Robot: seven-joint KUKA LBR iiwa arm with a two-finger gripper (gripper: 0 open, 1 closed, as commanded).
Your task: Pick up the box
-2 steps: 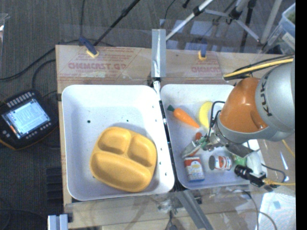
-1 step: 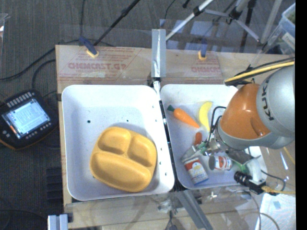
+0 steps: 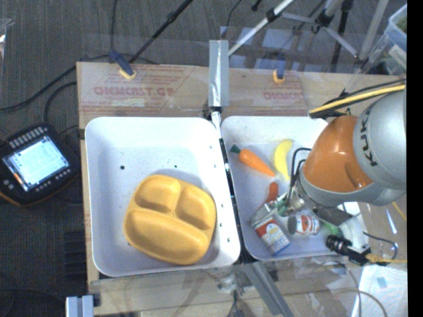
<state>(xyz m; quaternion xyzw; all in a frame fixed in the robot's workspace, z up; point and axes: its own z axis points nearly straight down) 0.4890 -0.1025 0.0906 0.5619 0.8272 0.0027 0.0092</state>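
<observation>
We are looking at the small red, white and blue cardboard box [image 3: 271, 234] lying tilted near the front of the right white bin [image 3: 251, 177]. The tool [image 3: 283, 209] is hovering just above it; we cannot tell its state. The box is probably light and easy to squash, so gripping its long sides gently seems best.

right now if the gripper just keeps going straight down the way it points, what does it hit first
Most likely the small box lying in the right bin: the gripper hangs just above its upper end, beside the red chili. Height above the box is hard to judge from this slanted view.
</observation>
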